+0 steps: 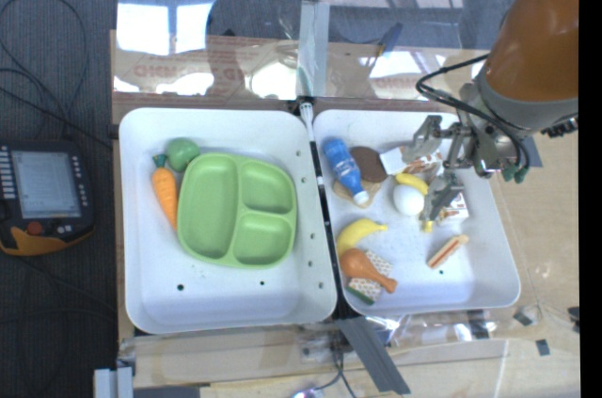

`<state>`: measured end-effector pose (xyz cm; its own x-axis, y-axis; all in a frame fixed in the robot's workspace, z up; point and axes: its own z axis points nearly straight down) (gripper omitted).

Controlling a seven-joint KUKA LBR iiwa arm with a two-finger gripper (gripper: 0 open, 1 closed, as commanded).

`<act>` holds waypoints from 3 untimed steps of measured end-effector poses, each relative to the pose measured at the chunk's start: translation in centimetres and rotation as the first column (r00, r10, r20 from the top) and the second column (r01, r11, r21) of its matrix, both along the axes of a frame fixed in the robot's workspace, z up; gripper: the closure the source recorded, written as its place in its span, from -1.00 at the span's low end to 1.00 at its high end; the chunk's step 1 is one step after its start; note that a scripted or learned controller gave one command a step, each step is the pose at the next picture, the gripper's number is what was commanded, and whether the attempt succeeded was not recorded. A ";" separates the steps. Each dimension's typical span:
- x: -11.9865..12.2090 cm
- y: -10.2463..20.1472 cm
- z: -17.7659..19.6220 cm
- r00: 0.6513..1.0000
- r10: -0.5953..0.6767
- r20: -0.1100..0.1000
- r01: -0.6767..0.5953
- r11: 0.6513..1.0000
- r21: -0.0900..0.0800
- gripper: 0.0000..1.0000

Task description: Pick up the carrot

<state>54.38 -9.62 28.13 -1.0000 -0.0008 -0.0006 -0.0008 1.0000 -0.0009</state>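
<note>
Carrot [166, 194] lies wedged between left bin [141, 293] wall and green tray [235, 210]; pincer [442, 166] spread over right bin [489, 278].

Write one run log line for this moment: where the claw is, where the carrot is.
claw: over right bin, beside egg | carrot: left bin, left of green plate | pick: not done

The carrot [166, 195] is being hemmed in along the left bin [141, 293], pressed against the green divided plate [237, 210] on one side, with a green round vegetable [182, 151] sitting just above it. Open white floor is being left toward the bin's left wall and along its lower edge. The right bin [489, 278] is being crowded by a blue bottle [343, 168], a banana [360, 232], a drumstick [367, 270] and a hot dog [447, 249].
</note>
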 end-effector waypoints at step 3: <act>-5.0 -2.6 -8.1 0.996 -0.087 0.002 0.087 0.996 0.001 -1.00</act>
